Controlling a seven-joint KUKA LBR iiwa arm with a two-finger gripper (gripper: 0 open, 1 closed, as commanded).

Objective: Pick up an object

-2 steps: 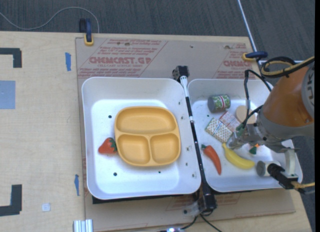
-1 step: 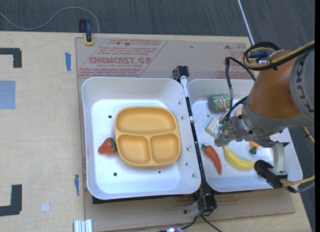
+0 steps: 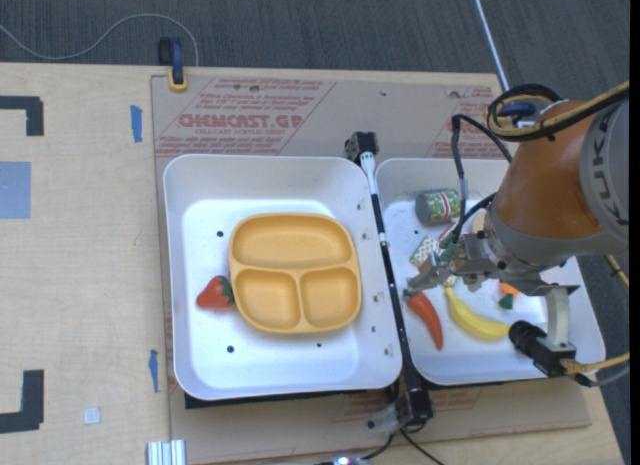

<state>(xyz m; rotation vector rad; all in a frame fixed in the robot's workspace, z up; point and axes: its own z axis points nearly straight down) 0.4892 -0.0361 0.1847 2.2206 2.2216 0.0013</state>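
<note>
My gripper (image 3: 437, 273) hangs low over the left part of the right bin (image 3: 590, 328), under the grey and orange arm. Just below it lies a red chili pepper (image 3: 428, 319), whose top end is close to the gripper tip. A yellow banana (image 3: 476, 321) lies to the right of the pepper. A small checkered object (image 3: 427, 250) sits just above and left of the gripper, and a green can (image 3: 438, 205) lies on its side toward the bin's back. An orange and green piece (image 3: 508, 294) peeks out beneath the wrist.
The left bin (image 3: 190, 253) holds a yellow divided plate (image 3: 296, 271) and a strawberry (image 3: 214, 294) at the plate's left. A black divider bar (image 3: 385, 253) runs between the bins. Cables trail off the arm at the right bin's front right corner.
</note>
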